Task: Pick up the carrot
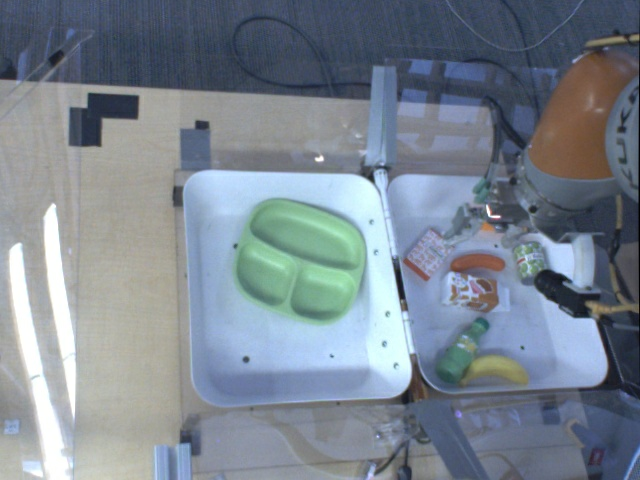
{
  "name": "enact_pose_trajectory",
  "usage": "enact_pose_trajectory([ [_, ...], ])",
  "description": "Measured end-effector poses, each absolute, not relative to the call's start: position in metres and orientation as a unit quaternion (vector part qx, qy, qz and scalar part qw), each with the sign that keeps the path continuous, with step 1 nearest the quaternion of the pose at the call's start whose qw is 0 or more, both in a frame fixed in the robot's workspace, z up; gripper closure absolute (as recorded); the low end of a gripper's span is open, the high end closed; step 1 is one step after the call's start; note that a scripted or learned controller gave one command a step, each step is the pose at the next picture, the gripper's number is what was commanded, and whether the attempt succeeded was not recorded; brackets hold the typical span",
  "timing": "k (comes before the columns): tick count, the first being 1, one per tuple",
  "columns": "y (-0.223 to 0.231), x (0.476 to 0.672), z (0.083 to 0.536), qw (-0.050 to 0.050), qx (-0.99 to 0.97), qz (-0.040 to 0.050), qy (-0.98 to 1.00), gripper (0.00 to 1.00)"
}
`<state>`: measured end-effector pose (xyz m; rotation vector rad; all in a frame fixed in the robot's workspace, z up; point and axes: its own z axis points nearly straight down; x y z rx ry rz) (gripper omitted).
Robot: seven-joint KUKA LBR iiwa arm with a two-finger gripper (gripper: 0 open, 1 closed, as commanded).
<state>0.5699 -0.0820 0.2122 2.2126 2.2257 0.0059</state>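
Right bin (590, 363): hot dog (478, 262), banana (497, 370), green bottle (463, 351), snack packets. End effector (487, 211) at upper edge (grip state cannot be told); orange speck beside it.

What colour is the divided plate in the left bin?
Light green; the divided plate shows plainly in the camera view.

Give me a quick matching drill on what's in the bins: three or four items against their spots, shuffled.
Things:
1. green divided plate
2. banana
3. green bottle
4. hot dog

Places:
A. near edge of the right bin, rightmost of the pair there
B. alone in the left bin
C. middle of the right bin
D. touching the banana's left end

Pairs: 1-B, 2-A, 3-D, 4-C
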Motion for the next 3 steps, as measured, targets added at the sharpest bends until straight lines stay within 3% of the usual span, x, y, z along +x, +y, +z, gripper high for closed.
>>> enact_pose_trajectory([
  [1, -0.096, 0.581, 0.106, 0.012, 0.642, 0.0074, 0.767, 0.0],
  [2, -0.14, 0.62, 0.099, 0.013, 0.604, 0.009, 0.797, 0.0],
  [3, -0.181, 0.633, 0.099, 0.01, 0.627, 0.0087, 0.779, 0.0],
])
